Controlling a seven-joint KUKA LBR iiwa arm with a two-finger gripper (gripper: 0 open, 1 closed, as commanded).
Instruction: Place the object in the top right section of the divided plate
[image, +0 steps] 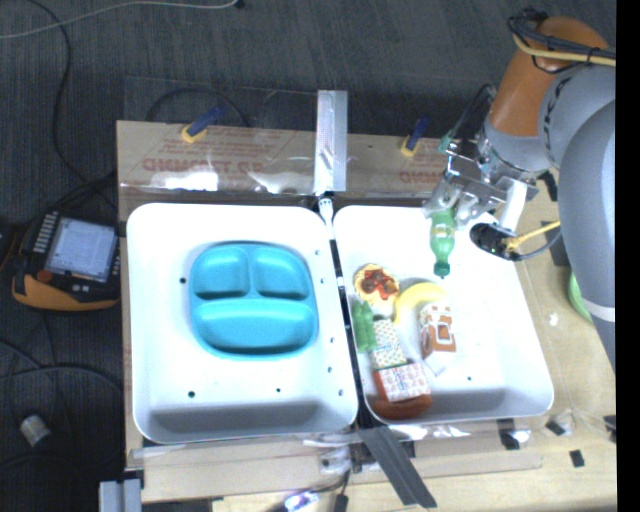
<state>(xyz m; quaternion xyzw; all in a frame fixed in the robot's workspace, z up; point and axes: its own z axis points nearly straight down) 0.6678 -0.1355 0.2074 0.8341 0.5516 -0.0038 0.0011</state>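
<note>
The blue divided plate (252, 300) lies in the left bin (160, 390), and its top right section (281, 272) holds nothing. My gripper (452, 208) hangs over the far part of the right bin (510, 330). It is shut on the upper end of a small green bottle (441, 243). The bottle hangs downward, its cap end just above the bin floor. Bottle and gripper are well to the right of the plate, across the wall between the bins.
Several items cluster in the right bin: a round pastry (375, 282), a banana (420, 296), another green bottle (362, 325), a small carton (438, 331) and a red box (403, 388). A handheld device (72, 255) lies left of the bench.
</note>
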